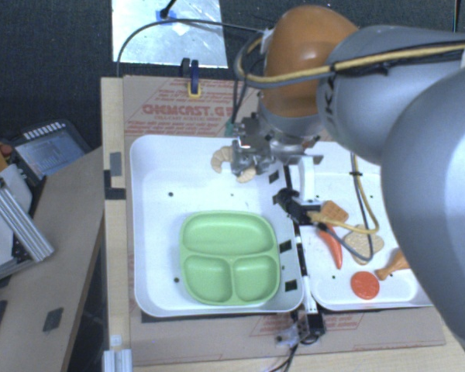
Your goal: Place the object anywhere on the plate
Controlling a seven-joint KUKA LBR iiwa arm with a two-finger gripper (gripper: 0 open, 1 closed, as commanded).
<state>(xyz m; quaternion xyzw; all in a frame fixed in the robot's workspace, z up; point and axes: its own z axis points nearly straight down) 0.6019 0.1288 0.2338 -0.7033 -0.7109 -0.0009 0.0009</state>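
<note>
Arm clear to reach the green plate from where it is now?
Probably yes. The gripper hangs over the left bin just behind the green plate, by a croissant-like piece; nothing stands between it and the plate's three compartments.

The flat tan wooden counter (77, 231) carries a printed brown cardboard sheet (178, 108), on which two shallow white plastic bins (151, 208) sit side by side.
</note>
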